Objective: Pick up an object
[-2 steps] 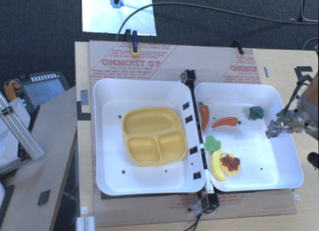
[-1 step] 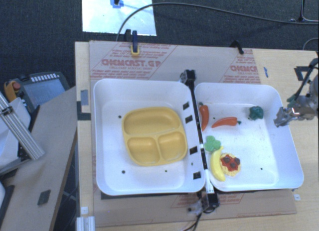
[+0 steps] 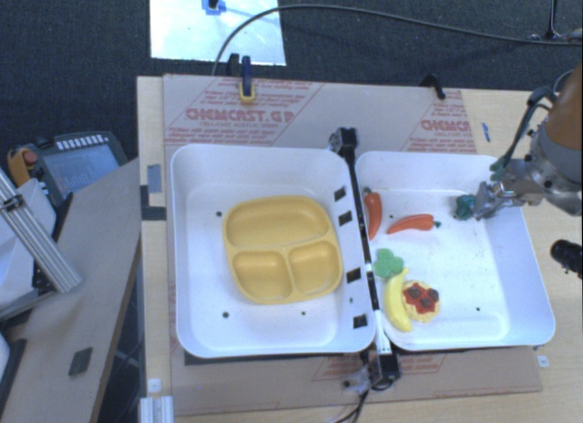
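The right bin (image 3: 510, 266) holds several toy foods. An orange carrot-like piece (image 3: 373, 213) lies against its left wall, and a red chili pepper (image 3: 412, 223) lies just right of it. Lower down are a green broccoli piece (image 3: 389, 262), a yellow banana (image 3: 396, 301) and a small pizza piece (image 3: 422, 299). My gripper (image 3: 470, 205) hangs low over the upper right part of this bin, a short way right of the chili pepper. Its tip looks dark teal and small.
A yellow divided tray (image 3: 278, 248) lies in the left bin (image 3: 196, 230). A black clip rail (image 3: 355, 230) joins the two bins. Cables and a white sheet (image 3: 214, 6) lie beyond the bench. A pendant (image 3: 77, 166) sits at far left.
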You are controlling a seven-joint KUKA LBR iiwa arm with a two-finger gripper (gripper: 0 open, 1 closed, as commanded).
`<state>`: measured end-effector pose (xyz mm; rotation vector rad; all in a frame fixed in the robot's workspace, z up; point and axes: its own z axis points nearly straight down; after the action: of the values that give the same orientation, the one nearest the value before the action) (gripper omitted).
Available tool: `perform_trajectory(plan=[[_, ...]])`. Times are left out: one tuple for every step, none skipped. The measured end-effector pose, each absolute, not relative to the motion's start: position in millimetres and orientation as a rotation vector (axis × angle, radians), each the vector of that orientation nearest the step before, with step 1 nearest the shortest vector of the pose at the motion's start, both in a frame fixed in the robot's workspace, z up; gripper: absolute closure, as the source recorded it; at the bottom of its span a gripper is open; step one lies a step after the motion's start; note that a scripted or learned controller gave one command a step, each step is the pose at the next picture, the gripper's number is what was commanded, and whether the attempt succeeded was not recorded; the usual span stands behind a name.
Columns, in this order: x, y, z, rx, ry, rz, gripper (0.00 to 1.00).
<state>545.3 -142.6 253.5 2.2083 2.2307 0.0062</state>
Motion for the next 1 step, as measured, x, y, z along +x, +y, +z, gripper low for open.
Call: perform_trajectory(plan=[[561.9, -100.3, 244.4, 2.210, 2.231, 0.005, 1.00]])
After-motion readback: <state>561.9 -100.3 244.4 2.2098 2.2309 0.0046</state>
